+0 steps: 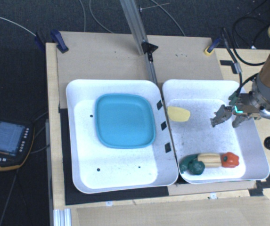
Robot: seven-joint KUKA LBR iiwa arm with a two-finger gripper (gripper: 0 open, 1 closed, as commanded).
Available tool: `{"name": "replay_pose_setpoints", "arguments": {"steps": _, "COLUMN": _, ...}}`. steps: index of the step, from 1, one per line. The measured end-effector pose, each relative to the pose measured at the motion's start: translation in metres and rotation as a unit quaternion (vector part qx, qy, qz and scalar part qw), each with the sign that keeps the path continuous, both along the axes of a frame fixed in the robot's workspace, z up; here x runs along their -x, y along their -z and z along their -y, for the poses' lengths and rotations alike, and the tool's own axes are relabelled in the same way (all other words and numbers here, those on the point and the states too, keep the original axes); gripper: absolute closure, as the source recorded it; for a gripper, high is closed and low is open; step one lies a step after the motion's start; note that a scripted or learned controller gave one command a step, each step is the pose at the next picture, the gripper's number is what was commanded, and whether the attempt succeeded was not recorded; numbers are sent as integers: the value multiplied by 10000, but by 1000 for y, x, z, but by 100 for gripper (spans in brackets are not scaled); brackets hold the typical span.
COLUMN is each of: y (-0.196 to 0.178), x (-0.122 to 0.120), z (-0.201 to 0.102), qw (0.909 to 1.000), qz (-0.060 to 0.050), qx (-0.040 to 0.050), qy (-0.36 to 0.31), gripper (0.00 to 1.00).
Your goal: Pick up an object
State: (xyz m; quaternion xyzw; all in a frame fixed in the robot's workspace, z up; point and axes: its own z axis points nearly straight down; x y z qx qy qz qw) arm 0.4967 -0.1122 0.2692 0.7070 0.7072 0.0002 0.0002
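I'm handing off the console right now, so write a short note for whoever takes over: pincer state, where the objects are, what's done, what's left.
Pincer: open, holding nothing, above the right bin's right half.
Objects in the right bin: yellow piece near the left wall; green item, tan stick and red item in a row along the front wall.
Left bin: a blue plate.
Done: no pick yet.
Left: choose an object, descend, close on it and lift. The front-row items lie close together, so the yellow piece looks easier.

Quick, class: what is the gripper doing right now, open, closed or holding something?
Gripper: open, holding nothing, above the right bin.
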Motion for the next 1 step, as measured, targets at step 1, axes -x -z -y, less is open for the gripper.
{"name": "replay_pose_setpoints", "arguments": {"steps": 1, "y": 0, "x": 0, "z": 0, "qw": 10000, "qz": 0, "qx": 0, "qy": 0, "gripper": 0}}
